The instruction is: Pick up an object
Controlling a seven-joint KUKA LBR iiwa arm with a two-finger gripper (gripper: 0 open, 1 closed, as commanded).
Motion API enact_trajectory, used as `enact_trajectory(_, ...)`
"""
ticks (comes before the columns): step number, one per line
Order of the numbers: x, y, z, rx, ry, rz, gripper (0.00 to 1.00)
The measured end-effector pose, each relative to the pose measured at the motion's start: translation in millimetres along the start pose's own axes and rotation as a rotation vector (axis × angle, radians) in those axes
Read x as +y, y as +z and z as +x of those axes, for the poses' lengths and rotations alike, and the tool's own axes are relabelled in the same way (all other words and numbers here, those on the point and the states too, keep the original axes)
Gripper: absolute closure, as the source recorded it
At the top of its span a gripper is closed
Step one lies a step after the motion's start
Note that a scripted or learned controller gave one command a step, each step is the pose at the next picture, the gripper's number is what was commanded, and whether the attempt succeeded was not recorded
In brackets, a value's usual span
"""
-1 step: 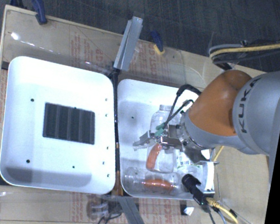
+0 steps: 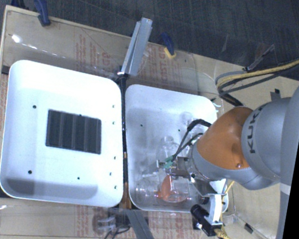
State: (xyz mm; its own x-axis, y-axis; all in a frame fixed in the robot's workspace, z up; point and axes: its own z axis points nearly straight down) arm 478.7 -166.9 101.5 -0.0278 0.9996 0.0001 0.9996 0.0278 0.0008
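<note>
Camera view: the arm (image 2: 247, 150) is lowered over the right bin (image 2: 146, 104), at its near right part. The gripper (image 2: 177, 172) sits low among clear, glassy items (image 2: 151, 188). A reddish object (image 2: 167, 189) lies just below the gripper, close to the right bin's near wall. Jaw state: cannot tell, since the wrist hides it. The left bin (image 2: 17, 121) holds a dark ribbed pad (image 2: 74, 131).

Progress, as judged: approach done. No grasp or lift is confirmed.
</note>
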Motion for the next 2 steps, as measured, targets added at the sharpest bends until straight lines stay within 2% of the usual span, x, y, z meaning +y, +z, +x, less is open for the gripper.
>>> enact_trajectory(1,43.6,10.5,-42.1,0.004,-0.059,0.005,0.0)
enact_trajectory(2,43.1,1.7,-40.9,0.006,-0.064,0.009,1.0)
